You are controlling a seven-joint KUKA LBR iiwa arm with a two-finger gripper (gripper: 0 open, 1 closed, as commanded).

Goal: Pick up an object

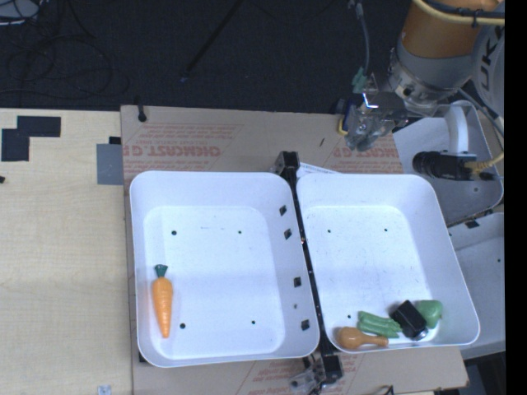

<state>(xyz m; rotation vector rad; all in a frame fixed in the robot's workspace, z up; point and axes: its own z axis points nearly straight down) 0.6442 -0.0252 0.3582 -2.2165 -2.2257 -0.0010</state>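
Clustered in the near right corner of the right bin [445, 220] lay a tan gourd-shaped toy [360, 338], a green pod [379, 324], a black block [408, 318] and a green piece [429, 309], the block touching both green items. An orange toy carrot [162, 303] lay alone by the near left edge of the left bin [136, 220]. High above the right bin's far edge hung the gripper [361, 130]; whether it was released or clenched could not be told, and nothing was seen in it. Judged from this, the pick had not begun: the arm was at the approach stage. Its next move called for choosing a target, travelling over it and descending; the lone carrot looked the easier grab, the crowded corner the riskier one.
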